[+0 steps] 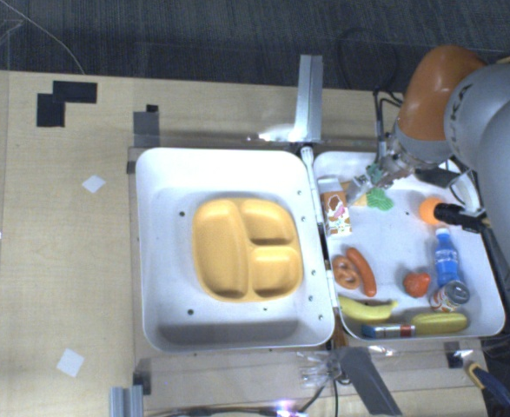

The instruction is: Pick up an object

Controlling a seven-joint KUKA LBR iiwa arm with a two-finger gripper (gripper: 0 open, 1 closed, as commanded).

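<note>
White right bin [494,315] holds the pickable clutter: green leafy toy [379,200], orange ball [430,209], blue plastic bottle [445,259], red pretzel-shaped toy [354,271], yellow banana [366,308], small printed carton [336,213]. Grey two-finger gripper [376,175] sits low at the bin's far edge, just above the green toy, likely lined up for it. Jaw state: cannot tell, too small and blurred. Nothing visibly gripped. Left bin [155,233] carries a yellow divided plastic tray [245,247], well apart from the gripper.
</note>
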